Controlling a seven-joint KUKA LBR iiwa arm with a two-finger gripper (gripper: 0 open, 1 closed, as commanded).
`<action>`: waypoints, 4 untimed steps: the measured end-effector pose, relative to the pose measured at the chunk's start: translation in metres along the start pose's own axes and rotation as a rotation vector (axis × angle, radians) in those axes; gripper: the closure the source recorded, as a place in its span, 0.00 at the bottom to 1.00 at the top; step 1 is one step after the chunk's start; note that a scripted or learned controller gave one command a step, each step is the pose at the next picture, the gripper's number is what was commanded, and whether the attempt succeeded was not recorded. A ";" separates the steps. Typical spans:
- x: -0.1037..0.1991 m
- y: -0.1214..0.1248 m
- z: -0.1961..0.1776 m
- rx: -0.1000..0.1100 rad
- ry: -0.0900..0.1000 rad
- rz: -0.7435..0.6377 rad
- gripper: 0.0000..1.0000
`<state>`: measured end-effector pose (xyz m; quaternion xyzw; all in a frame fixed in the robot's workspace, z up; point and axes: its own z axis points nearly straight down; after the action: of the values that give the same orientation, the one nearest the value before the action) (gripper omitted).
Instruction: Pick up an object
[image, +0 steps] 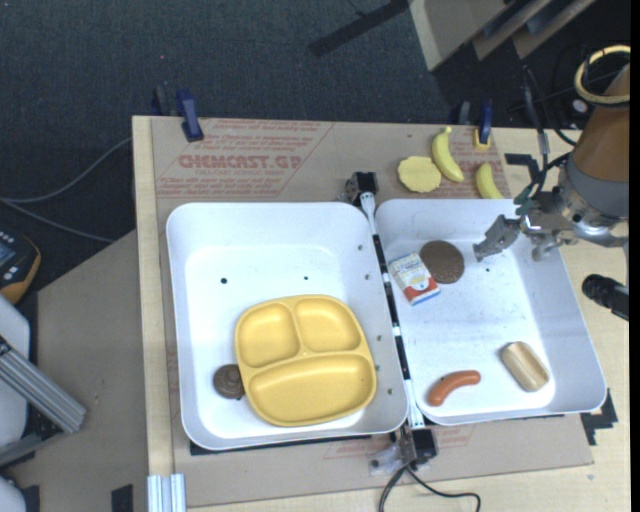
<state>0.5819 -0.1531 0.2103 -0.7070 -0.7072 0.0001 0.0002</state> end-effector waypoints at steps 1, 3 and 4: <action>0.016 0.057 0.131 -0.003 0.001 -0.003 0.00; 0.029 0.065 0.125 0.002 0.000 0.002 0.00; 0.029 0.067 0.114 -0.003 -0.001 -0.001 1.00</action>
<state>0.6492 -0.1237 0.0963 -0.7068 -0.7074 -0.0004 -0.0014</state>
